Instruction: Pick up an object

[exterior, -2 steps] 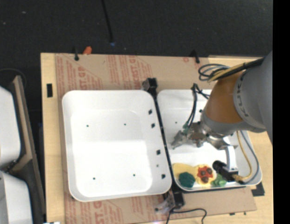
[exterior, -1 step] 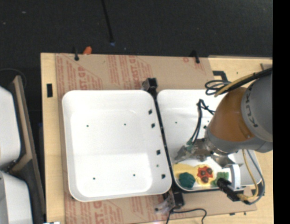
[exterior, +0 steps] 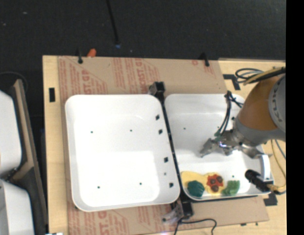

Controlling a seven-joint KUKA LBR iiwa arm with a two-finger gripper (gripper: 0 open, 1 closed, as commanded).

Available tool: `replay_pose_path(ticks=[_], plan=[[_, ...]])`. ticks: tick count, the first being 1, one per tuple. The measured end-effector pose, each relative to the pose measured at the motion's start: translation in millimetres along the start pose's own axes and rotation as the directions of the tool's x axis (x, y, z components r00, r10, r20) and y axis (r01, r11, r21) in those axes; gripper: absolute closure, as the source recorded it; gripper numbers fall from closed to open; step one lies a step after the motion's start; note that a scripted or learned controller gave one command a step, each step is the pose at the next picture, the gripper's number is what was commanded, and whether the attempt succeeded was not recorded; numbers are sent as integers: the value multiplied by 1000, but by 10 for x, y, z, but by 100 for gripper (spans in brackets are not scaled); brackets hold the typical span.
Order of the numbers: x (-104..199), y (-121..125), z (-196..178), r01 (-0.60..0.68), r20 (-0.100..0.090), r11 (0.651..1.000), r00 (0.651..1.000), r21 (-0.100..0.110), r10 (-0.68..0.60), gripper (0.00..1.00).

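My gripper hangs low over the middle of the right bin, its two grey fingers spread apart with nothing between them, so it is open. Along the bin's near edge lie a yellow flat piece, a dark teal lump, a red object and a green object. The gripper is a little beyond these objects, above bare bin floor and touching none of them.
The left bin sits beside the right one, with a black-clipped divider rim between them. Both bins rest on a cardboard sheet. The arm's orange band covers the right bin's far right side.
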State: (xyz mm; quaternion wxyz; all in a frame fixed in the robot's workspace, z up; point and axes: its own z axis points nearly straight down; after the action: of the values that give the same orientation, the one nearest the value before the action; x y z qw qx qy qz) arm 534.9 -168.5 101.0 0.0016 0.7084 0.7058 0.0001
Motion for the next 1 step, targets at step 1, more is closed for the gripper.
replay_pose_path(ticks=[1], plan=[[673,-215,1,7,-3,1000,1000,2,-7,0]])
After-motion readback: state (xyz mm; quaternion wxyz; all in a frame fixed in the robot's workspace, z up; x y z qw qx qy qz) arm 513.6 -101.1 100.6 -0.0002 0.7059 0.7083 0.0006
